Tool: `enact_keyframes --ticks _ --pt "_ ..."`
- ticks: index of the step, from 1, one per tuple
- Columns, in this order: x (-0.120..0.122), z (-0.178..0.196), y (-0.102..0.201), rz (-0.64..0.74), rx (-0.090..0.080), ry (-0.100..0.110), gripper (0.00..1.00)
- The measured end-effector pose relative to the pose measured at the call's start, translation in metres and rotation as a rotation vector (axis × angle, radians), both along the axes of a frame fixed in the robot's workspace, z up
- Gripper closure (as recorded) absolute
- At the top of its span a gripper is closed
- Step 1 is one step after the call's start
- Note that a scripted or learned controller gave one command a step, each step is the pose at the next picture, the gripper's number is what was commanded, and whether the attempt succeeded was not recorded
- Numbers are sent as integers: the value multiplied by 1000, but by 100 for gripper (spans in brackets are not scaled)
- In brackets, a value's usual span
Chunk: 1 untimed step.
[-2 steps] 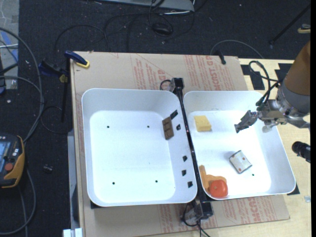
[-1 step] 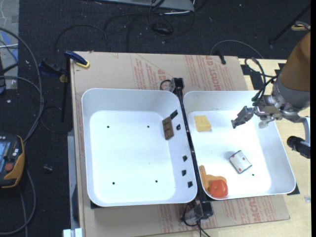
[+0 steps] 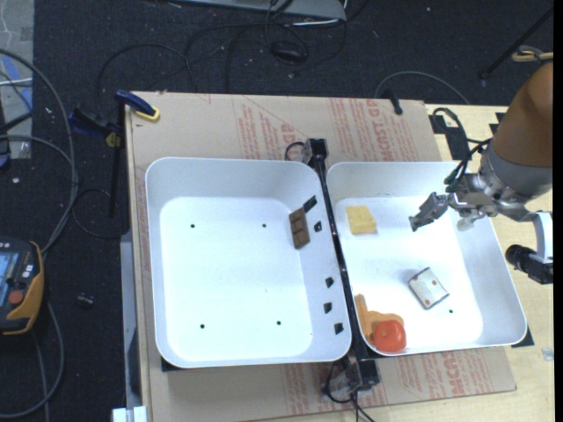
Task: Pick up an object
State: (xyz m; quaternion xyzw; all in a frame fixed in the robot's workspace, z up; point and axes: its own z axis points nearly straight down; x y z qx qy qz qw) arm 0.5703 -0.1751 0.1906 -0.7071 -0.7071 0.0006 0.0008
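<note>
The task names no single object, so each loose thing in the right white bin [image 3: 493,275] may serve. The nearest to the gripper [image 3: 429,213] is a pale yellow square block, like a sponge [image 3: 361,220]; it lies on the bin floor to the gripper's left, near but not touching. Below the gripper, toward the front of the bin, lies a small grey-and-white flat square piece [image 3: 428,287], a little tilted and apart from everything. Further down and left, in the bin's front corner, sits a round red-orange object with an orange strip beside it [image 3: 384,328], against the wall.

The gripper hangs over the upper middle of the right bin, pointing to the left. Nothing is visible between its dark tips, and it touches no object. How wide it stands I cannot tell; the tips are too small and dark.

Well left of the gripper, in the left white bin [image 3: 176,178], a small brown rectangular block [image 3: 299,229] rests near the dividing wall.
</note>
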Motion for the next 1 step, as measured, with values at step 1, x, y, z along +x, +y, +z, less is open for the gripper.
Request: enact_keyframes --ticks 1 --pt "33 -34 9 2 0 1 0"
